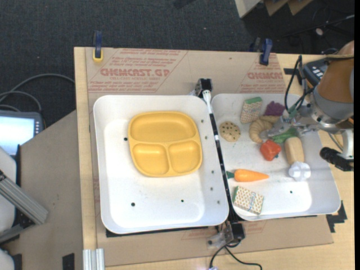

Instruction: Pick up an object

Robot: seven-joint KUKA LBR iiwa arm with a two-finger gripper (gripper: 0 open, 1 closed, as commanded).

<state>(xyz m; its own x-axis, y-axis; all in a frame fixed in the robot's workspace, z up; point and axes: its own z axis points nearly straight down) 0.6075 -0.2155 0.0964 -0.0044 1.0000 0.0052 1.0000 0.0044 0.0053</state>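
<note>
Carefully, the tool (279,129), its state impossible to tell, hovers amid clutter, with a croissant (262,129) beside it and a red pepper (270,149) just below; centre over one item before closing.

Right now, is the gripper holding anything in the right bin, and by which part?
It cannot be told: the gripper sits low among the croissant and red pepper, with nothing clearly between its fingers.

Grey arm (332,89) enters from right, orange band up; pincer (281,129) low, angled leftward.
</note>
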